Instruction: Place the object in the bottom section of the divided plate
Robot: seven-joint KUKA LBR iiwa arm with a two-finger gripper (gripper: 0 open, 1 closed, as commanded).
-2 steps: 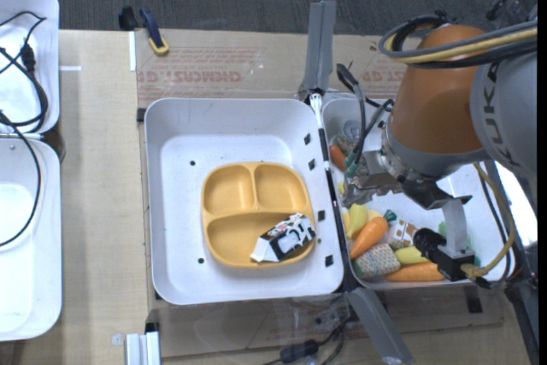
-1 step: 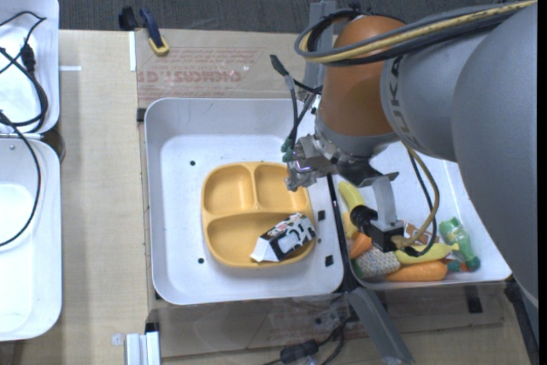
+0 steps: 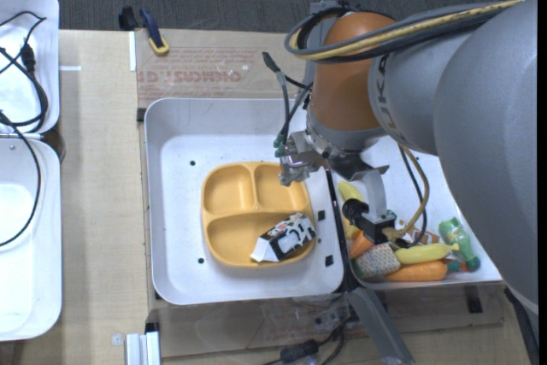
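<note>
Plate (image 3: 229, 194) first: we see a yellow divided plate lying in the left white bin (image 3: 171, 184), with two small sections toward the top of the view and one large section toward the bottom. In that large bottom section rests the black-and-white object (image 3: 286, 238), a crumpled packet, lying near the plate's right rim. We see the gripper (image 3: 291, 168) above the plate's upper right section, close to the bin's right wall, with nothing visible between its fingers; whether they stand wide or narrow we cannot tell. The grey arm (image 3: 461, 98), with its orange band (image 3: 346, 73), reaches in from the right. In the right bin (image 3: 427, 282) we see a heap of toy food, among it a banana (image 3: 423, 253) and a carrot (image 3: 417, 272).
</note>
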